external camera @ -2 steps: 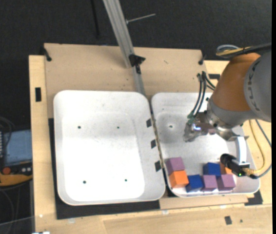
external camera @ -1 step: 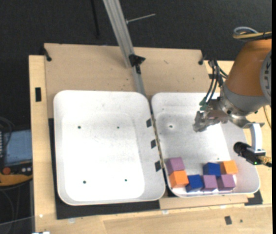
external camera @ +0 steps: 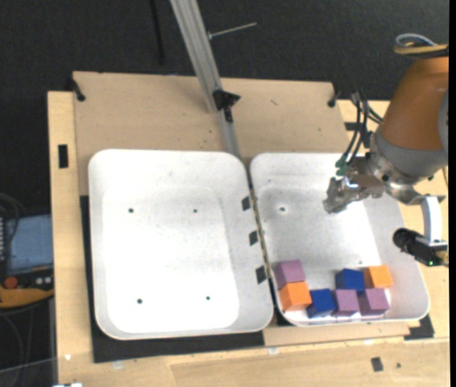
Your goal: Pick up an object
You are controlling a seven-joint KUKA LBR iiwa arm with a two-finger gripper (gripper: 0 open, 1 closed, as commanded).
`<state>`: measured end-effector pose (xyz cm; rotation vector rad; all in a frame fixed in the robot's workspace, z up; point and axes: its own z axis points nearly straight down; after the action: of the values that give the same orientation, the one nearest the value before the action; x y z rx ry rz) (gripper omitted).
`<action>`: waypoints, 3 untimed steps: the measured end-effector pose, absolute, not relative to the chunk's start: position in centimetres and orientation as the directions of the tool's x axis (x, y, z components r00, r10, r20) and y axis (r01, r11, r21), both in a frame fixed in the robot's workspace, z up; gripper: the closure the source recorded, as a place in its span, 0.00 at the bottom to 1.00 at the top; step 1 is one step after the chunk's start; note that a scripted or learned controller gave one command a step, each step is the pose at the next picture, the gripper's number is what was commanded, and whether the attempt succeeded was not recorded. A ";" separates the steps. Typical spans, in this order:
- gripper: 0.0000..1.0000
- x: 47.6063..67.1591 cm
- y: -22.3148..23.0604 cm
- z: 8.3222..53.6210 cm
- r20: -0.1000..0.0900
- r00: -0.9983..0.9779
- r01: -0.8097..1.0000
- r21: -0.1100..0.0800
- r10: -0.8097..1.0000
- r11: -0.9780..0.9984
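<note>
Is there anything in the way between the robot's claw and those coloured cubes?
Nothing visible. The gripper hangs over bare floor of the right bin, and the cubes sit clustered along the bin's near edge, with open white floor between.

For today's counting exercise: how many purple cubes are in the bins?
3, all in the right bin by its near edge: one leftmost above an orange cube, two side by side further right. More could be hidden.

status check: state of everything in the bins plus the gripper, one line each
gripper: hovering over upper part of right bin, nothing visibly held
right bin: holds all the blocks, clustered at its near edge
left bin: no blocks in it
purple blocks: three, resting in right bin
orange blocks: two, resting
blue blocks: two, resting
</note>
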<state>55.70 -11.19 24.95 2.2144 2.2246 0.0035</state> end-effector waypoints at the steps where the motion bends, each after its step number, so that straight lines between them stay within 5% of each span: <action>1: 1.00 56.4 -6.3 23.7 0.001 -0.005 1.000 -0.001 1.000 0.005; 3: 1.00 59.2 3.9 22.1 0.000 -0.006 1.000 0.001 1.000 0.006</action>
<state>59.24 3.91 22.13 2.2138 2.2278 0.0013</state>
